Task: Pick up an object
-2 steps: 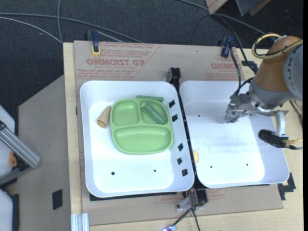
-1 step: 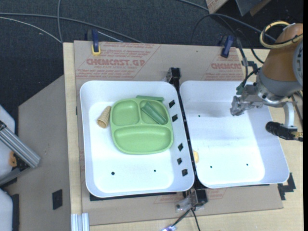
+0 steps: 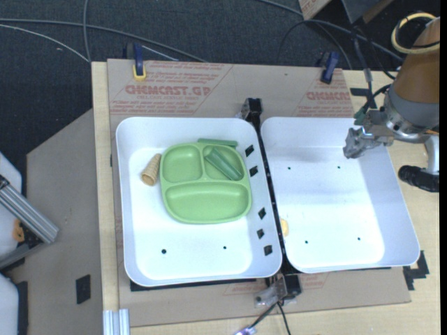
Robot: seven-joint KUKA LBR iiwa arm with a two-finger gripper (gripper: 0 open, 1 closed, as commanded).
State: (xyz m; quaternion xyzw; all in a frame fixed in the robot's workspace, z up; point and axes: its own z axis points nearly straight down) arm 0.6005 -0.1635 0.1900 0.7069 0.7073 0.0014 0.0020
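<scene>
**My hand is far from the things to grab**

From the camera above, my gripper [image 3: 354, 145] hangs over the right bin [image 3: 363, 250], near its top right corner. I cannot tell how wide it is. I see nothing held in it.

The things sit in the left bin [image 3: 140, 257], well apart from me, across the middle wall. There is a green tray [image 3: 202, 201] with a green piece [image 3: 225, 161] in it, lying slanted. A small cone [image 3: 150, 169] lies just beside the tray, on its far side from me.

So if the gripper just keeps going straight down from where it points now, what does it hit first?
Most likely the bare floor of the right bin near its far right corner. The gripper has nothing under it there, though its height is hard to judge.
</scene>
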